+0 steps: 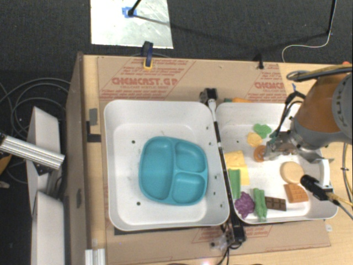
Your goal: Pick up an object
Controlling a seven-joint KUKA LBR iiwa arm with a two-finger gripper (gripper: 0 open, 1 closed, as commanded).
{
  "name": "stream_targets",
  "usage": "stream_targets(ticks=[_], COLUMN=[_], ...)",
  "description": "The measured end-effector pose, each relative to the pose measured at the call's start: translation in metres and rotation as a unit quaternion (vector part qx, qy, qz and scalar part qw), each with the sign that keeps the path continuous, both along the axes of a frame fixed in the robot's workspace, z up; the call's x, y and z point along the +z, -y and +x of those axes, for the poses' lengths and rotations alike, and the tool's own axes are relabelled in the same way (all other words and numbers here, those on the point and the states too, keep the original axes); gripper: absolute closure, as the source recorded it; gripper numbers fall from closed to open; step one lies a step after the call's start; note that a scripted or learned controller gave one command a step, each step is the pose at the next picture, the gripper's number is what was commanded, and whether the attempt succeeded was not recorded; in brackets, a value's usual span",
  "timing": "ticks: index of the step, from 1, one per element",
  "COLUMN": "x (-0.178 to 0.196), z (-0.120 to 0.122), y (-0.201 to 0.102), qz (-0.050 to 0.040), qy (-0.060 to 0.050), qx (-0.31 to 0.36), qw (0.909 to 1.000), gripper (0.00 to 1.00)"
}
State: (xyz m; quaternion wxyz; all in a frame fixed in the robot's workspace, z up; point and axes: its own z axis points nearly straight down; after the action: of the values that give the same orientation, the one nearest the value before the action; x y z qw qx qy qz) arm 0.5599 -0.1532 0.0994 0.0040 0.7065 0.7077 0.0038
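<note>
end effector point(270, 150) low in right bin point(309, 217), beside orange disc point(259, 154); opening, grasp: cannot tell.

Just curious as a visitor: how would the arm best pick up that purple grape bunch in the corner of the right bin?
Take the grape bunch across its lumpy middle, coming straight down: it sits tight against the bin wall, with a green piece touching its other side.

left bin point(118, 127): open around teal plate point(173, 170) | right bin point(309, 214): food toys crowd lower half
</note>
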Motion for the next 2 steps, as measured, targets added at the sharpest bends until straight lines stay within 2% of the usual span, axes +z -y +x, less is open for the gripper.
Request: stream_targets(ticks=[1,2], x=[-0.001,-0.015], z=[0.0,0.016], y=[0.0,0.019], qz=[0.0002,-0.0002], qy=[0.0,-0.004], qx=[0.0,-0.001], qw=[1.0,1.0], gripper=[0.0,0.0])
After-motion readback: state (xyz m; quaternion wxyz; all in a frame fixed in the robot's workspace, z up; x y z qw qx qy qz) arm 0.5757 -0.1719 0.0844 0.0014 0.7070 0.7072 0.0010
